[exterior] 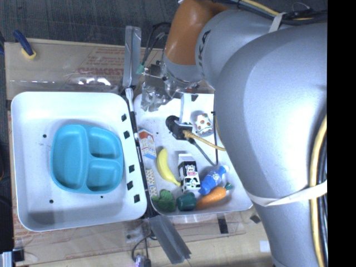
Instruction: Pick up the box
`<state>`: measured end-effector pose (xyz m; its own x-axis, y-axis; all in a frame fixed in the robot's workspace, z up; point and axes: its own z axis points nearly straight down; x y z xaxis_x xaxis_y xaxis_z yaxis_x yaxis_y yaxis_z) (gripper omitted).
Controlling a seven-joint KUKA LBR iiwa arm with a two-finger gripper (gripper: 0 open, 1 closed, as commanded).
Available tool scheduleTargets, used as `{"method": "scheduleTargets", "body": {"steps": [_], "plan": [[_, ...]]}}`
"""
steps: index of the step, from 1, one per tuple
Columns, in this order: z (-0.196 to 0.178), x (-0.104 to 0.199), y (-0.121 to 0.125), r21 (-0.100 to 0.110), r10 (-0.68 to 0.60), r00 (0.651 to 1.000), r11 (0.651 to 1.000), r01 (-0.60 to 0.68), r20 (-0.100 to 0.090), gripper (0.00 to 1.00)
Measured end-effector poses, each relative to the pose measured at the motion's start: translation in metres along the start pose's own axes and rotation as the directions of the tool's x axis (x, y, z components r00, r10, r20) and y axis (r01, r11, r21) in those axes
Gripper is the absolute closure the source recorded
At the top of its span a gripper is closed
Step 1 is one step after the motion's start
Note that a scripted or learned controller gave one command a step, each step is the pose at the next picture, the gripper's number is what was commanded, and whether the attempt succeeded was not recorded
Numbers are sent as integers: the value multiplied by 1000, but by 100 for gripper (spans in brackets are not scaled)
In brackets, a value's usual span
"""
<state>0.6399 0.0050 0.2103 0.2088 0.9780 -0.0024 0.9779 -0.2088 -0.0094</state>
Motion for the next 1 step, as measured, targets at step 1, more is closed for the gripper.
{"method": "scheduleTargets", "body": {"steps": [1], "plan": [[-9, 2, 0, 2, -10, 1000, 1000, 10, 1, 100]]}}
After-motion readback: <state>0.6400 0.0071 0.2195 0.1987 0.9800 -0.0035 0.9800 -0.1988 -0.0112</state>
